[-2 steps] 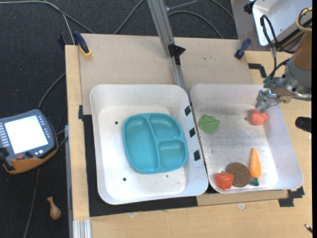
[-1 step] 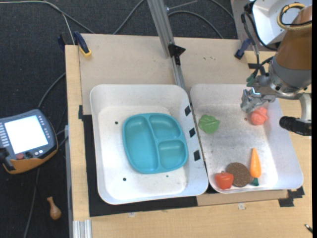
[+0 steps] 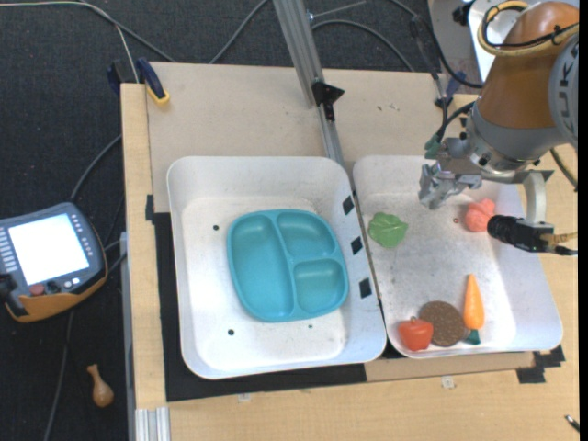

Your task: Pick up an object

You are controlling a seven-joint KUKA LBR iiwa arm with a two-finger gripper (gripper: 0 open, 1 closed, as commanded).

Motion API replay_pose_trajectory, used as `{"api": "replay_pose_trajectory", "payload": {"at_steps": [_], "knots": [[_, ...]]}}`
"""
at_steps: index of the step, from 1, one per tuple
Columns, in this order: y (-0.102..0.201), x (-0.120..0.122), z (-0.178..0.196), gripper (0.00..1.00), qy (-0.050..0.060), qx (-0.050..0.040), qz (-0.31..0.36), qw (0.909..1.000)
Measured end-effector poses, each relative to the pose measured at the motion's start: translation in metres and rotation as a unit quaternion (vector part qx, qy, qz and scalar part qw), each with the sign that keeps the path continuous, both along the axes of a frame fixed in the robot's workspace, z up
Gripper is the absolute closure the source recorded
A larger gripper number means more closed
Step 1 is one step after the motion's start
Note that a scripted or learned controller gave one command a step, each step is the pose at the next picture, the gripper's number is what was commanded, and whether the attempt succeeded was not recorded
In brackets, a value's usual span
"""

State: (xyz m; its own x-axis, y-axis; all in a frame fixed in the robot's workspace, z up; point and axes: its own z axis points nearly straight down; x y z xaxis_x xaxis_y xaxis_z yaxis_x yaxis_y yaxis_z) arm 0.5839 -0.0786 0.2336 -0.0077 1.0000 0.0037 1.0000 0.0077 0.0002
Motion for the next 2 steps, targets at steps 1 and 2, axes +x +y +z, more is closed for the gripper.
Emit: {"api": "replay_pose_trajectory", "payload": {"at_steps": [1, 2], "knots": [[0.051, -0.007, 0.009, 1.0, 0.0, 0.0, 0.0, 1.0], [0.101, -0.014, 0.016, 1.0, 0.0, 0.0, 0.0, 1.0]]}}
